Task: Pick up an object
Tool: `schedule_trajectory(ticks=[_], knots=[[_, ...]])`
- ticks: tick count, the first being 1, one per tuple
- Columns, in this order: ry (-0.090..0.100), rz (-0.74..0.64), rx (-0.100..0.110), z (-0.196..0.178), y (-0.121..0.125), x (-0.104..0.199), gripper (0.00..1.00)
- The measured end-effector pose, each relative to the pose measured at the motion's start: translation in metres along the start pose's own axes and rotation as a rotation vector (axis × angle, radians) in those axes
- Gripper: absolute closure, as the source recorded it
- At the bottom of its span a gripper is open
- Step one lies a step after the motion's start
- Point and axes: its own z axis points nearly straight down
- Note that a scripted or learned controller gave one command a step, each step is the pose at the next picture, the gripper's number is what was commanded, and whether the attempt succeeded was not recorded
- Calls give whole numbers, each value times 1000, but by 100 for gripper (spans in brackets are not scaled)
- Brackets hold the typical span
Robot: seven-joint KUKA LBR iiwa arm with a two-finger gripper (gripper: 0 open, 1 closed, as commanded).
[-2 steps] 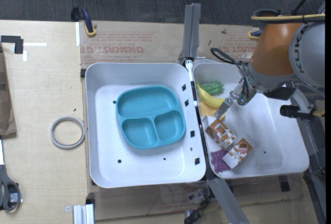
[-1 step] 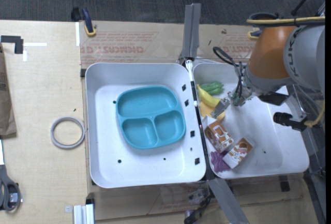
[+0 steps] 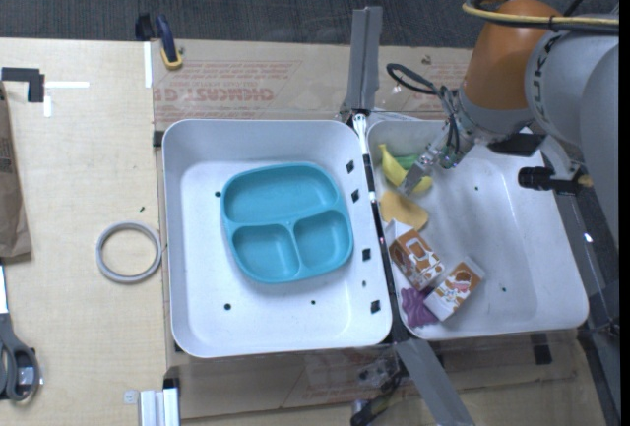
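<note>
Objects for picking lie in the right white bin (image 3: 532,247), gathered along its left wall: a yellow banana-like piece (image 3: 392,164) near the upper left corner, a tan yellow wedge (image 3: 404,210) just below it, two brown-and-white snack packets (image 3: 433,274) lower down, and a purple item (image 3: 417,310) partly under the packets at the bin's lower left. Gripper (image 3: 421,174) sits low in the upper left part of this bin, its tip just beside the banana-like piece and above the tan wedge; whether it is open or closed, or touches either item, cannot be told from this angle. Grey arm with its orange band (image 3: 504,50) enters from the upper right of the frame. Left white bin (image 3: 187,247) holds a turquoise three-compartment tray (image 3: 287,222) at its centre. Wooden bench (image 3: 69,217) at the left of the frame bears a grey ring (image 3: 129,251), with scissors (image 3: 16,367) at the lower left edge.
</note>
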Motion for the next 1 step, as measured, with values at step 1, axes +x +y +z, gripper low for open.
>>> schedule_trajectory(ticks=[1], knots=[[-5, 1, -2, -11, 0, -2, 100]])
